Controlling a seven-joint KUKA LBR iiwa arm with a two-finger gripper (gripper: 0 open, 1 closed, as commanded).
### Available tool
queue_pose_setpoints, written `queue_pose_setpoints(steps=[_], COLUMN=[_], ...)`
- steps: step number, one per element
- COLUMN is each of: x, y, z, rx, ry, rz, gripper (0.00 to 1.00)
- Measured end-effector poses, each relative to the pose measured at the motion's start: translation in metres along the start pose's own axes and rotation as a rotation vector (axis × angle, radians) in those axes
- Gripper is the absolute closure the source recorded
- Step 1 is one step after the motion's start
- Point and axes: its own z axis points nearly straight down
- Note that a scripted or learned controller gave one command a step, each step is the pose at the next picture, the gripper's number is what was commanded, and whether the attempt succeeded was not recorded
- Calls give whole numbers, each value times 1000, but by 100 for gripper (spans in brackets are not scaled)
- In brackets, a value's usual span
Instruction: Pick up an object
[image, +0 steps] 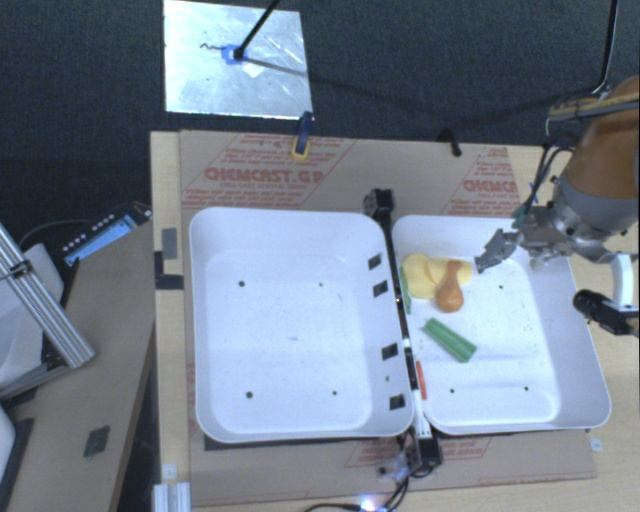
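Overhead slanted view of the bench. At far left, beyond the bench's board, a metal plate (238, 58) lies on dark carpet. The left bin (292, 322) is a shallow white tray whose floor shows a few small dark holes. A row of black clips (385, 290) runs along the seam where the two bins meet.

The right bin (500, 330) holds the candidate objects, all in its left half. A yellow object (424, 276) lies near the seam, towards the far side. Touching its right edge is an orange pear-shaped object (452, 290), its narrow end pointing far. Just nearer the viewer, apart from both, a green stick-like block (449, 339) lies at a slant.

The gripper (492, 254) sits over the far part of the right bin, its tip just right of the orange object and pointing left towards it. Nothing is visible between the fingers; whether they are spread or pressed together cannot be told at this angle. The grey arm (590, 190), with its orange band, enters from the right edge.
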Motion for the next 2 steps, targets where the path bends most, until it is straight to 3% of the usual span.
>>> queue_pose_setpoints(steps=[1,2], x=[57,52], y=[7,10], z=[130,112], rx=[9,-1], ry=[5,1], rz=[-6,-1], gripper=[0,100])
